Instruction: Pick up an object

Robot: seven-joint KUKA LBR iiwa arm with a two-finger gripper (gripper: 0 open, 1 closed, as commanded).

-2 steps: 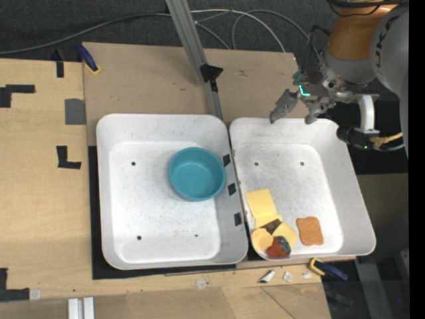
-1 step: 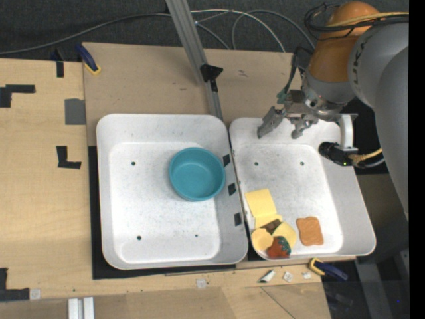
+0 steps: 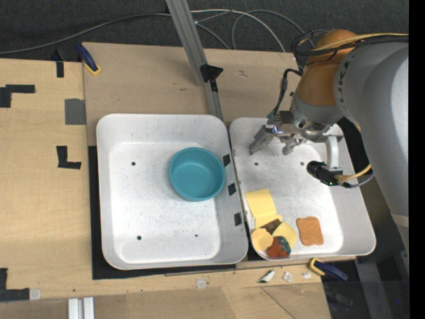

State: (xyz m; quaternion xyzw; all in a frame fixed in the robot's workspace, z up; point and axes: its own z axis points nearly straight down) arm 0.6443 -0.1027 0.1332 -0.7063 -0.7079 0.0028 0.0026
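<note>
1. The gripper (image 3: 273,145) hangs over the far part of the right bin (image 3: 345,208), its two grey metal fingers spread apart with nothing between them; one finger (image 3: 257,142) slants toward the left, the other (image 3: 289,145) points down beside it
2. Above it the wrist carries a rounded orange band (image 3: 319,78), and the smooth grey arm (image 3: 382,111) fills the right side, with black cables looping around it
3. The right bin is a shallow white tray with rounded corners and a speckled floor; its contents lie at the near end, well apart from the gripper
4. There, a pale yellow block (image 3: 260,207), flat and roughly square, lies near the bin's left wall
5. Just nearer sits a small heap (image 3: 275,240) of mixed pieces, yellow, dark brown, red and green; what they are cannot be told
6. To the right of the heap lies an orange-brown slab (image 3: 309,230) with rounded corners and a rough-looking face
7. The left bin (image 3: 126,244), same white plastic, holds a round teal bowl (image 3: 196,173), smooth and open upward, toward its right side
8. Both bins rest on a tan wooden bench (image 3: 40,198)
</note>
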